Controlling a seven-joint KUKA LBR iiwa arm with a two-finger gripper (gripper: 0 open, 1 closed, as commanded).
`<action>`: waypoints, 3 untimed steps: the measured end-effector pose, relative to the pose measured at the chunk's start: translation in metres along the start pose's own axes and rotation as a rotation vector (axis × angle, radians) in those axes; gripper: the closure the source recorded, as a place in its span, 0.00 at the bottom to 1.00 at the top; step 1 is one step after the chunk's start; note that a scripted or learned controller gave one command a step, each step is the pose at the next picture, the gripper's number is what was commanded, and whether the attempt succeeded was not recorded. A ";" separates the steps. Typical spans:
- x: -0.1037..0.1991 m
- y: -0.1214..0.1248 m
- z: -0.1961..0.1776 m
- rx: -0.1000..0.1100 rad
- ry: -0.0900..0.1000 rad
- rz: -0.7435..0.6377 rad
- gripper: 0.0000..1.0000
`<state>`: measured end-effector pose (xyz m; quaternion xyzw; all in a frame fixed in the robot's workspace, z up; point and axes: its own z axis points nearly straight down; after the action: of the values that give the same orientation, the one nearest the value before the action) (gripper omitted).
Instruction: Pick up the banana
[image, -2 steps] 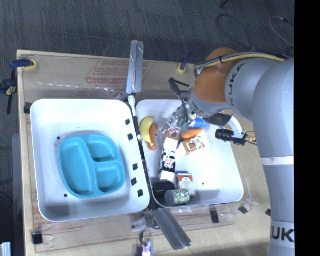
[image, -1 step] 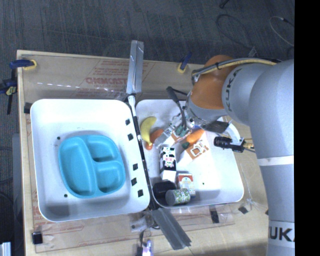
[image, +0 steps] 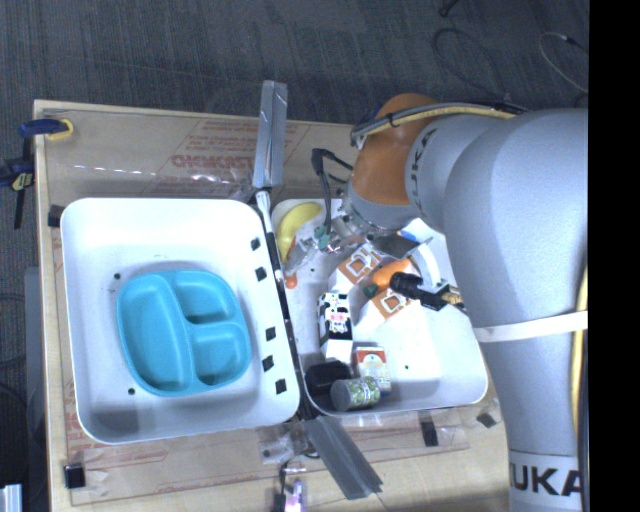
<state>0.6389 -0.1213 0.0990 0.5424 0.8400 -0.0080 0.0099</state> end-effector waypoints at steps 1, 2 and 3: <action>-0.014 0.014 0.007 0.002 0.021 0.085 0.00; -0.015 0.014 0.007 -0.001 0.021 0.032 0.00; -0.037 0.005 -0.116 0.003 0.026 0.148 0.00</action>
<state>0.6579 -0.1497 0.2157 0.6031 0.7976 -0.0012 -0.0013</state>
